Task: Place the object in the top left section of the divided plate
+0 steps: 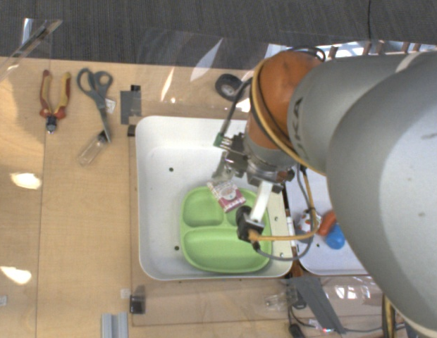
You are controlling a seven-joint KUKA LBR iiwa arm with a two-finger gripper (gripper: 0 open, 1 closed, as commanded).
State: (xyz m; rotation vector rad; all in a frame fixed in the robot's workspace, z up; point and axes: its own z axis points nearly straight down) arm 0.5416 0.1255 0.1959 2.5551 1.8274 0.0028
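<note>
1. The jaws (225, 182) hang over the upper part of the green divided plate (222, 248), clamped, as far as I can judge, on a small packet (228, 197).
2. The packet sits right beneath the jaws, above the ridge between the plate's two upper sections, so the top left section (201, 210) lies just to its left.
3. The packet is pale with a dark pink patch, crinkled, tilted on a slant.
4. The plate rests in the left bin (158, 189) on the worktop (63, 224).

Green divided plastic plate (204, 248) lies in left shallow white bin (158, 189); red-handled pliers (53, 97) and grey-handled scissors (99, 101) left of it on desk (63, 224).
</note>
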